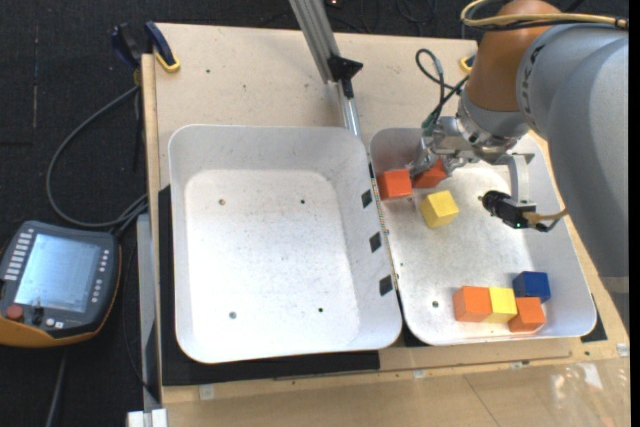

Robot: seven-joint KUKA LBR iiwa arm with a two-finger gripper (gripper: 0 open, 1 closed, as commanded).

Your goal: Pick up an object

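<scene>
Sitting at the lower left of the frame, a teach pendant (57,280) rests beside the tabletop (250,75). Next comes the left bin (200,150), then the right bin (560,315). At its upper end lie an orange cube (396,183) and a yellow cube (439,208). The pincer (432,170) hangs over a red-orange block (430,175); its grip can't be made out. More cubes (500,303) cluster at lower right.

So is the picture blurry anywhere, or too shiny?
In the camera view the blocks look sharp: the yellow block and orange block have crisp edges. The white bins are bright but speckles still show. The arm, closest to the camera, looks soft. Shadows are faint.
</scene>
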